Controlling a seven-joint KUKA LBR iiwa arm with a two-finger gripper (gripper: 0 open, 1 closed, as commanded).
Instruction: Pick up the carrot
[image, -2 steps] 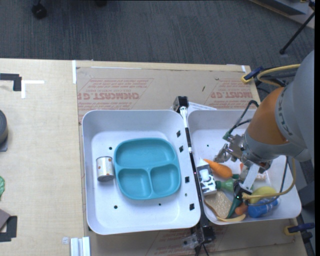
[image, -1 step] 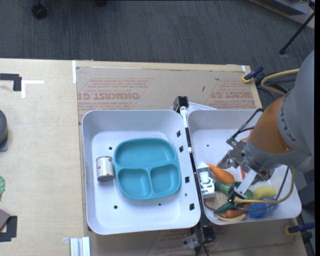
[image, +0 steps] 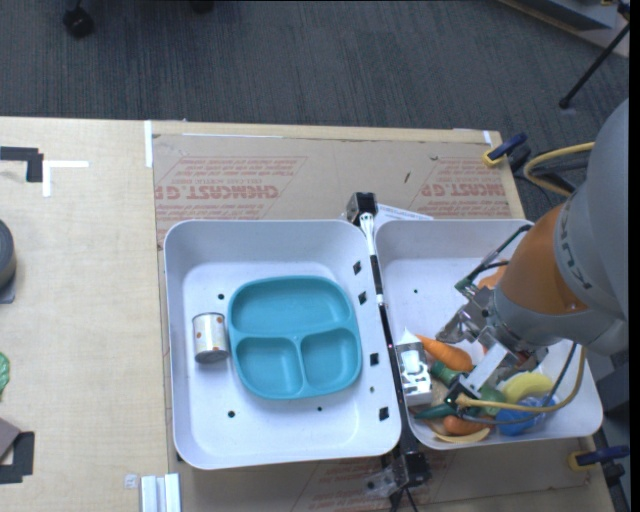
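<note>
I see the two-finger gripper (image: 478, 340) over the right white bin (image: 420, 262), finger state indeterminate, beside the tapered orange carrot (image: 446, 353).

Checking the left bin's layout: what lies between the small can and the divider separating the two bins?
In the camera view, the teal divided tray lies between the small can and the divider, flat on the left bin floor, the can beside its left edge.
</note>
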